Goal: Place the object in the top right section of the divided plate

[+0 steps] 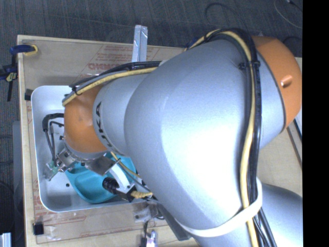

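Note:
The grey arm with its orange band [79, 125] reaches across the view into the left white bin [41, 138]. A turquoise divided plate [90, 187] lies at the near end of that bin, mostly covered by the wrist. The gripper [54, 166] hangs at the plate's left edge, low over the bin floor. Its fingertips are small and partly hidden by cables. No object shows between them, and the plate's sections are hidden.
The arm's big grey body covers the right bin and most of the bench. A blue clamp [20, 49] sits at the bench's far left corner. A metal upright [140, 42] stands at the far edge. Black cables [51, 122] loop beside the wrist.

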Controlling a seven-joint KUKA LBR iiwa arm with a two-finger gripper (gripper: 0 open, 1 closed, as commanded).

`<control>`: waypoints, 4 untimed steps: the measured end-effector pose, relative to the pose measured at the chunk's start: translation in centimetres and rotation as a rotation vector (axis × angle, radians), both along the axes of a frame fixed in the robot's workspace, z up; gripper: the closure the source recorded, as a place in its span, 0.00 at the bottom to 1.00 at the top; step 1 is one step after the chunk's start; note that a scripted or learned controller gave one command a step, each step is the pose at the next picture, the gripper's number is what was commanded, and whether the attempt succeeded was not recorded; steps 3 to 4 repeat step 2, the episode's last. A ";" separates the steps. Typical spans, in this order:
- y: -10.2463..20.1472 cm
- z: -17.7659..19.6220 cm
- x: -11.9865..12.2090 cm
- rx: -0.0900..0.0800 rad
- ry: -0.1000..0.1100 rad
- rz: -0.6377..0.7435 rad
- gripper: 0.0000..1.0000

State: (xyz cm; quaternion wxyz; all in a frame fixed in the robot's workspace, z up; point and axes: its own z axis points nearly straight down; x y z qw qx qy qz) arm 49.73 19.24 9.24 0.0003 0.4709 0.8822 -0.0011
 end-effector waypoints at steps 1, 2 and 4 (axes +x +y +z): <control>1.0 -0.4 4.7 -0.017 0.023 -0.381 0.00; 0.9 -0.1 2.8 -0.001 0.003 -0.601 0.00; 0.9 -0.1 2.8 -0.001 0.003 -0.601 0.00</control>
